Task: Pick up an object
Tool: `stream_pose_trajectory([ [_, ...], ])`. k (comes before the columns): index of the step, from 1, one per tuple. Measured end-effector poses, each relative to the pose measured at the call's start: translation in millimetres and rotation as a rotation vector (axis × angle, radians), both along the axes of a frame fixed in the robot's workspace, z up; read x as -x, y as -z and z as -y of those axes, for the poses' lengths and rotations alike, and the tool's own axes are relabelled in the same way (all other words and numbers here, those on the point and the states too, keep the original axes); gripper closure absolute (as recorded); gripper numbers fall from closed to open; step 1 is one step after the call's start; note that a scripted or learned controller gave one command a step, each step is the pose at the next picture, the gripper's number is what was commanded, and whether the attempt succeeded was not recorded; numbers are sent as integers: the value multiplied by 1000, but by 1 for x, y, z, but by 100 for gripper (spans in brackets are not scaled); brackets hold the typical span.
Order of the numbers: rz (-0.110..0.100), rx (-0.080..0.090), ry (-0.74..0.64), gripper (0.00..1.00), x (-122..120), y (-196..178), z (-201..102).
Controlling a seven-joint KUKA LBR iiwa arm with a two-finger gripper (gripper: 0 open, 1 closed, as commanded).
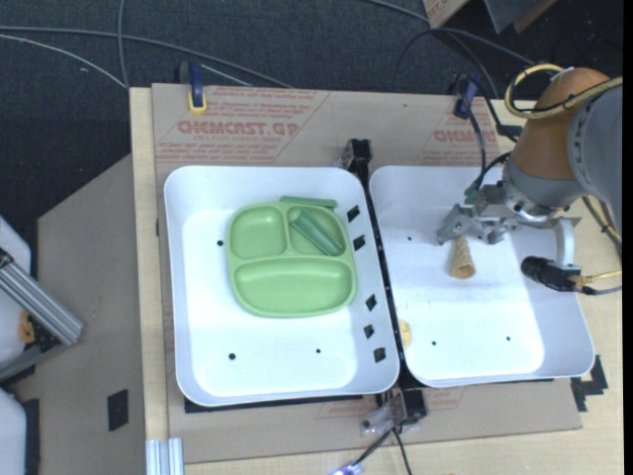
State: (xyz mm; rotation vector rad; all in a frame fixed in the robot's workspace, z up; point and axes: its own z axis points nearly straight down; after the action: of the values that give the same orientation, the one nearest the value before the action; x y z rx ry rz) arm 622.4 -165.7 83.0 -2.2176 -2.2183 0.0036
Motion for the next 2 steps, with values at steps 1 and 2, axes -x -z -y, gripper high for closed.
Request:
stream_pose_trajectory([
  [1,6,1,0,100,-2,-14,0],
  [2,12,4,0,100,-2,-79,2],
])
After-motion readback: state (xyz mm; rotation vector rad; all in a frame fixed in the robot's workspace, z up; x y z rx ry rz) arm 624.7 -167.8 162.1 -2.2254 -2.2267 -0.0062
